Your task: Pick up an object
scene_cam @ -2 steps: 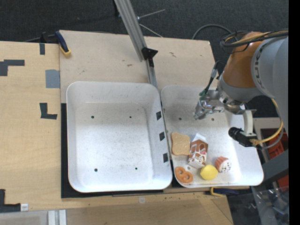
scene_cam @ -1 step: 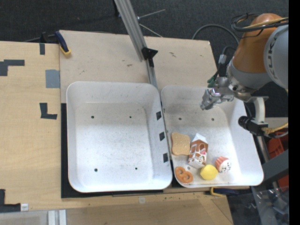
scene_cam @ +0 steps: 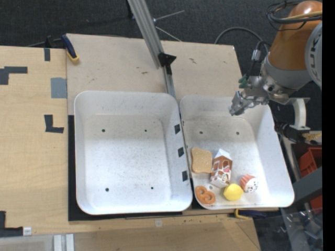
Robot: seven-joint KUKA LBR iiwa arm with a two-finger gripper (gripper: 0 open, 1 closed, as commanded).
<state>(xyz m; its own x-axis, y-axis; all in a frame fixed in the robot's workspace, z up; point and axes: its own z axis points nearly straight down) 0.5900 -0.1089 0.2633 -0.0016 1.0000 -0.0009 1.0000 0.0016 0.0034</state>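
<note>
my gripper [scene_cam: 238, 107]: up over the far end of the right bin [scene_cam: 272, 140], well above its floor; whether my fingers are spread or closed, i cannot tell from here.
my arm [scene_cam: 293, 46]: coming in from the right, orange band up top.
objects: all bunched at the near end of the right bin, well apart from me.
toast slice [scene_cam: 201, 160]: just beside the little carton [scene_cam: 221, 170].
pretzel [scene_cam: 205, 195]: nearest corner.
yellow ball [scene_cam: 233, 192]: between the pretzel and the white die [scene_cam: 249, 183].
left bin [scene_cam: 125, 150]: bare white floor.

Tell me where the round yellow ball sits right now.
The round yellow ball lies near the front edge of the right white bin, between the orange pretzel-shaped toy and the small white-and-red cylinder.
</note>
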